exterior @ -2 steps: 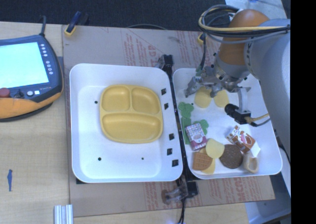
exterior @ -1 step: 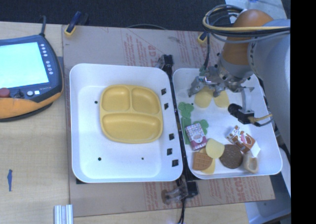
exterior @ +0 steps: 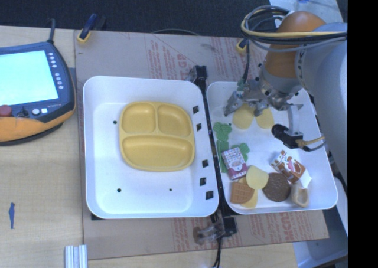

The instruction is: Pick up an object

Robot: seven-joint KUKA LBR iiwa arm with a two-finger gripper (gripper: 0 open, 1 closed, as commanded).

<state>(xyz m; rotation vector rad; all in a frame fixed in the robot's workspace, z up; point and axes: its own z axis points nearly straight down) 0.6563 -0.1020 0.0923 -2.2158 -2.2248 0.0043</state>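
The surface (exterior: 41, 172) is carrying two white bins. The end effector (exterior: 253, 103) is hovering over the right bin's (exterior: 322, 199) far end, fingers spread, gripping nothing, just above two pale yellow pieces (exterior: 243, 118). A yellow divided plate (exterior: 157, 136) is lying in the left bin (exterior: 100, 190).

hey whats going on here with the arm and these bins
A robot arm reaches in from the right, with its tool low over the far end of the right bin. That bin holds a jumble of toy food; two pale yellow pieces lie just beside the tool. Nothing can be seen held in it yet. The left bin holds a yellow divided tray. A tablet-like controller lies on the bench to the left.
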